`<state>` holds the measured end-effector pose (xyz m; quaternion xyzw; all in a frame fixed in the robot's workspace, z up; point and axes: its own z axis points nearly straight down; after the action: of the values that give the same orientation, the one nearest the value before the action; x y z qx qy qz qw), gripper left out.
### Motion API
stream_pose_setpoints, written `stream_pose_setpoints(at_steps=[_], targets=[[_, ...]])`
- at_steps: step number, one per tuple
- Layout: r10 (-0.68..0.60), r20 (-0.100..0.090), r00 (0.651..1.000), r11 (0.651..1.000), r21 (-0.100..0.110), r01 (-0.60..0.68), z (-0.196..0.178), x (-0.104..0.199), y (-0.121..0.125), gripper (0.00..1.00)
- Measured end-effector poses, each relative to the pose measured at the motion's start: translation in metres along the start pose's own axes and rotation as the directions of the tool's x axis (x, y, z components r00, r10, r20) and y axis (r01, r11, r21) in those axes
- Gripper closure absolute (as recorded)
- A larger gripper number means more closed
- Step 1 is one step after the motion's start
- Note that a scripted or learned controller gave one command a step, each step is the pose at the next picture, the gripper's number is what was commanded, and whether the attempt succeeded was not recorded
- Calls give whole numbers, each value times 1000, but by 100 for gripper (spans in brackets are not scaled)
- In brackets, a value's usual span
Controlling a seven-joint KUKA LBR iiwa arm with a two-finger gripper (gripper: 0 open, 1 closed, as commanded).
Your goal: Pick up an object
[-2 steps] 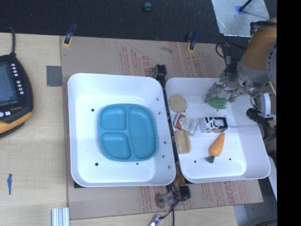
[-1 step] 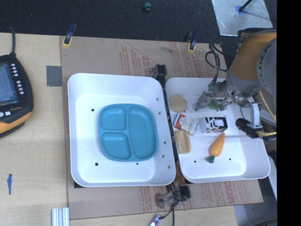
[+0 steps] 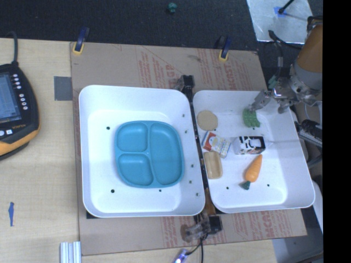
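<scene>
1. Over the far right part of the right bin [image 3: 307, 196], the gripper [image 3: 258, 104] is seen at the end of the arm, which reaches in from the right edge; whether it is released or clenched cannot be told from this slanted view, and nothing is seen held in it.
2. Just below the gripper tip, a small green toy [image 3: 252, 118] lies on the bin floor, apparently the nearest candidate for picking.
3. Further toward the camera from the tool, a black-and-white packet [image 3: 251, 144], a toy carrot [image 3: 253, 170] and a red-and-white wrapper [image 3: 215, 144] are spread loosely, apart enough that each could be approached singly.
4. Well to the tool's left, a tan round disc [image 3: 207, 120] and a tan bread-like piece [image 3: 213, 165] sit near the dividing wall.
5. Beyond that wall, a blue sectioned plate [image 3: 148, 153] rests in the left bin [image 3: 88, 147], presumably as the receiving side.
</scene>
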<state>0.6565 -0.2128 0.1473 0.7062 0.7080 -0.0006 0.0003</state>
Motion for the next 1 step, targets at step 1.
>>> stream_pose_setpoints(at_steps=[1], targets=[[-2,-2,1000,1000,5,2,56,14,-1,0]])
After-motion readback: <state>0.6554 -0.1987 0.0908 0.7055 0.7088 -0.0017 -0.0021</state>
